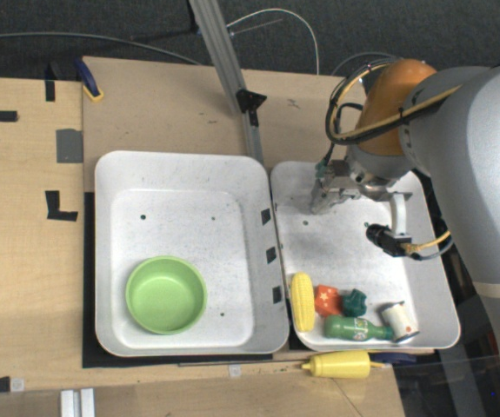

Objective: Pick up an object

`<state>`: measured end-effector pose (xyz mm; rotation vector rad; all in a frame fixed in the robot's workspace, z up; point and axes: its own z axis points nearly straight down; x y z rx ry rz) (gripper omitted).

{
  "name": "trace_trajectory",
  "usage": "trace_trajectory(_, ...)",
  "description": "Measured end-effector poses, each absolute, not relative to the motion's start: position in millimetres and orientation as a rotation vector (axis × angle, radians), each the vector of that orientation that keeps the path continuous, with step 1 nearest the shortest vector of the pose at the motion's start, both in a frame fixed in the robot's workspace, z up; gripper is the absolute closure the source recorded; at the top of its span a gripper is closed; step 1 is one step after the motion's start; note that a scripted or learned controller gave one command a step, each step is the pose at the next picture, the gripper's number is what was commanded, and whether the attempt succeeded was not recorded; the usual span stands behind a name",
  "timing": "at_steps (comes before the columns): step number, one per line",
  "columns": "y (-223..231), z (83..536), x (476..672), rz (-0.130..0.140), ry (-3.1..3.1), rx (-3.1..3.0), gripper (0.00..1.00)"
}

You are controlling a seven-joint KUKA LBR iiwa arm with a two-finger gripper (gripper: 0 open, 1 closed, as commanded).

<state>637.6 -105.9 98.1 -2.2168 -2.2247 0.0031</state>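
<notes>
The bench [171, 102] is carrying two shallow white bins side by side. The left bin [189, 181] is holding a green bowl [166, 294] near its front left corner. The right bin [336, 250] is keeping its things bunched along the front edge: a yellow corn cob [302, 301], a green bottle [355, 327], a small red piece [325, 300], a dark green piece [354, 301] and a white cup-like piece [399, 319]. A yellow bottle [340, 365] is lying on the bench just outside that bin's front wall.

The arm [458, 146] is reaching in from the right, and its end effector [326, 195] is hanging over the bare rear part of the right bin, well apart from the cluster. Nothing is sitting between its fingers, and it is not touching any object; whether the fingers are spread or closed I cannot tell at this angle.

By my judgement the pick is not yet done: every object is lying in place, so the approach, grasp and lift are all remaining.
</notes>
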Motion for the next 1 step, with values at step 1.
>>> trace_trajectory(1,-107.2,143.7,645.6,-0.003,-2.225,-2.221,1.0)
